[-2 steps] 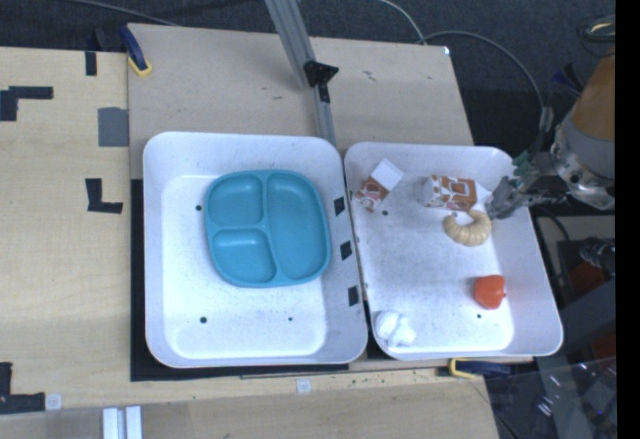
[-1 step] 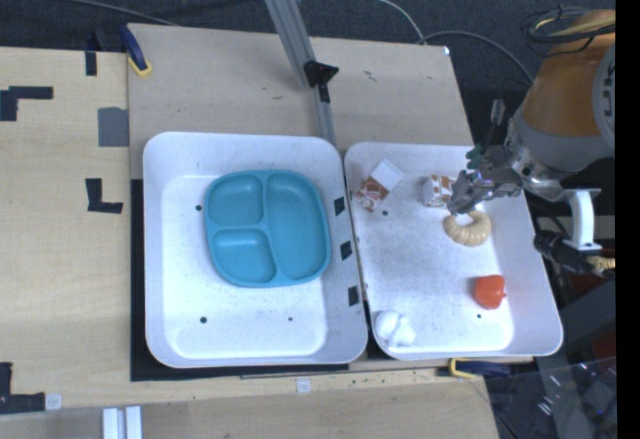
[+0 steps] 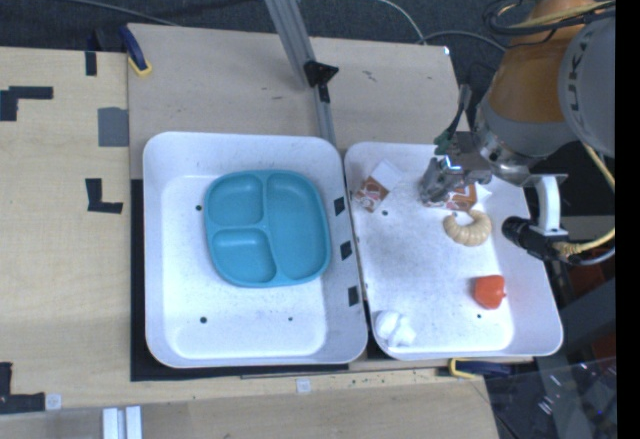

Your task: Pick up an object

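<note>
Two bins; gripper (image 3: 438, 185) hovers low in the right bin (image 3: 530, 327), upper right of frame, beside a croissant (image 3: 468, 228); finger state cannot be told; approach step, next descend and close

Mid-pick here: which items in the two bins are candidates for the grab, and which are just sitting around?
Candidates, right bin:
croissant-shaped piece
red object
small brown-and-white packet
white crumpled item
gripper sits low over the upper part of this bin

Lying about:
blue divided plate in the left bin
</note>
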### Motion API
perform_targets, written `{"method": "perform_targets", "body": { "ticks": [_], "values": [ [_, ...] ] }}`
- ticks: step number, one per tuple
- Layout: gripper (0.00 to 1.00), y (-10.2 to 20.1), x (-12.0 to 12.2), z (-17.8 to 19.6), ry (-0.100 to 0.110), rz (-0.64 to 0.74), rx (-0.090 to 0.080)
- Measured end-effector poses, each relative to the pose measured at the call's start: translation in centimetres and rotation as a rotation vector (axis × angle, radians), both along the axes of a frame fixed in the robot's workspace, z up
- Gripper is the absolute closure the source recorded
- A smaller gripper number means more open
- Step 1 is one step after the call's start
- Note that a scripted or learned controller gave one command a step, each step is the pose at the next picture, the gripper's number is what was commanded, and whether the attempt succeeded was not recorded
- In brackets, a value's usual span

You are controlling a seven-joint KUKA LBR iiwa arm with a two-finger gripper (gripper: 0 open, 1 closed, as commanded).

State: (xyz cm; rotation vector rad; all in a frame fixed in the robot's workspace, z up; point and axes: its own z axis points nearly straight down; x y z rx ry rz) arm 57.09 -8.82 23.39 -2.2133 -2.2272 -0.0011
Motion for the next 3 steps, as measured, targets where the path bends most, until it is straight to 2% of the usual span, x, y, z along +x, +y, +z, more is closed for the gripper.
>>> {"method": "perform_targets", "body": {
  "ticks": [1,3],
  "values": [
    [1.0,5.2,1.8,-1.2,0.001,0.0,-0.001],
    [1.0,15.8,6.5,-0.8,-0.001,0.0,-0.001]
  ]
}}
